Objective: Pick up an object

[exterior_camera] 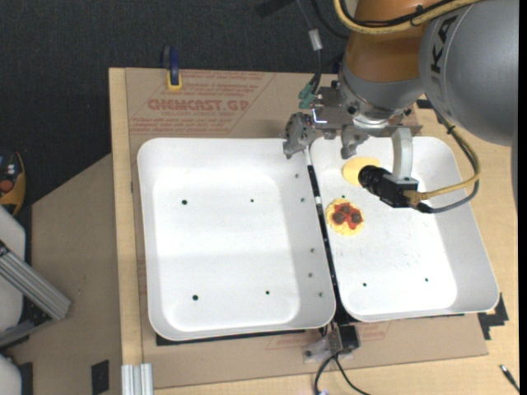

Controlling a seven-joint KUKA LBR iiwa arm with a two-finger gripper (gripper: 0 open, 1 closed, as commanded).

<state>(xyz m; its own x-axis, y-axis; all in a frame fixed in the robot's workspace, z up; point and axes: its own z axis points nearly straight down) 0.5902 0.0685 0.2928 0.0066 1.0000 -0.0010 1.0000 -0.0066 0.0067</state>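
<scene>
Red-topped disc (346, 216) in right bin (412, 262), near spread fingers (294, 142) (yellow piece (354, 171) between)

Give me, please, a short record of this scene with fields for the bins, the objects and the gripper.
left bin: white, shallow, set side by side with the other bin
right bin: white, shallow, holds both objects
yellow round piece: far part of the right bin, partly hidden by the robot
yellow disc with red topping: just in front of the round piece, near the shared edge
gripper: above the far end of the shared edge, open, nothing between its fingers
task state: no object picked up yet
</scene>
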